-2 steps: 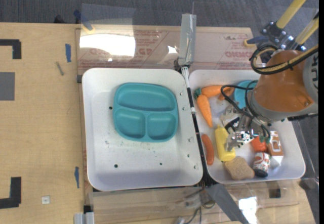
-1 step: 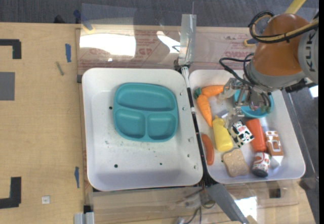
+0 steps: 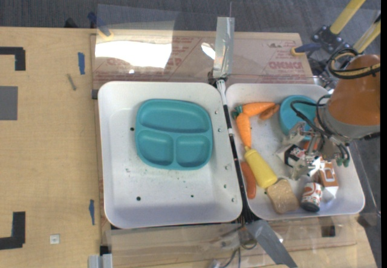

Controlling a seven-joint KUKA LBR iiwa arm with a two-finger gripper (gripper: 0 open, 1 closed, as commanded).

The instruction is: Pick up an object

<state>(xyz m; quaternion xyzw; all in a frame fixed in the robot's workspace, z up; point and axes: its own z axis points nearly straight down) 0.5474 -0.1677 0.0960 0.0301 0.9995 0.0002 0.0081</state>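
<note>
- Bins: left white bin [image 3: 115, 200] holds a teal divided plate [image 3: 174, 134] at frame centre; right white bin [image 3: 354, 197] holds the clutter.
- Arm's orange band [image 3: 357, 94] sits at right edge, gripper [image 3: 311, 150] low over the right bin's middle-right.
- Yellow bottle [image 3: 260, 167], tan sponge block [image 3: 282, 195], carrots [image 3: 243, 129] lie left of it, a small can [image 3: 311, 196] just below.
- Finger spread: cannot tell.

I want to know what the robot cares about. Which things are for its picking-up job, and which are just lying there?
For the job: gripper; right bin holding carrots, yellow bottle, teal bowl, can, bread piece.

Just lying there: left bin, teal divided plate.
</note>
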